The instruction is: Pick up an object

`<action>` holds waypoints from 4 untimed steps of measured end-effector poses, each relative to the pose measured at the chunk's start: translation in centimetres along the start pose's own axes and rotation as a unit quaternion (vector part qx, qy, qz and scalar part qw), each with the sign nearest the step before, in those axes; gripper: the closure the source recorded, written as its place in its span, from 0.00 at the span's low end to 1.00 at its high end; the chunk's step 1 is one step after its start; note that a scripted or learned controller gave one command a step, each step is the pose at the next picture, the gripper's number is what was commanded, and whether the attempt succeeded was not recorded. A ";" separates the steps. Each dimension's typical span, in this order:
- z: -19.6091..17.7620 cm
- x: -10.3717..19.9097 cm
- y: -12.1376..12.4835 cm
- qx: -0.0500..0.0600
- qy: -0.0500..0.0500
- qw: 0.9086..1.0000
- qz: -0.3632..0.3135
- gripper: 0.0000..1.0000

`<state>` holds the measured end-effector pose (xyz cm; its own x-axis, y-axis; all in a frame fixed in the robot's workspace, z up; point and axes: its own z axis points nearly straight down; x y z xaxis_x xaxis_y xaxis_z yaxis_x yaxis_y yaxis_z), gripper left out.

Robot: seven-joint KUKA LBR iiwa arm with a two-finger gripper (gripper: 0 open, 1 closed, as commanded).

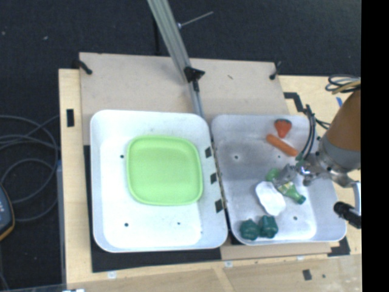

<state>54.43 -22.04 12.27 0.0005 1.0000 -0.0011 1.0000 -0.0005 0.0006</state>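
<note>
2 bins (109,163); tool (290,178) low in right bin over green object (292,191), grip state unclear.

Even, fairly bright light falls from above, washing the two white bins (109,163) close to overexposure, while the dark floor around the worktop (73,266) sinks to near black. Shadows are soft and short, tucked just under the small things in the right bin. The picture is low in resolution and slightly soft, with small details smeared.
</note>
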 end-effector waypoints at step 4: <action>-9.7 -0.6 0.1 -0.002 0.000 1.000 0.000 1.00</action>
<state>54.49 -22.62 21.98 0.0001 1.0000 -0.0015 1.0000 -0.0001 0.0048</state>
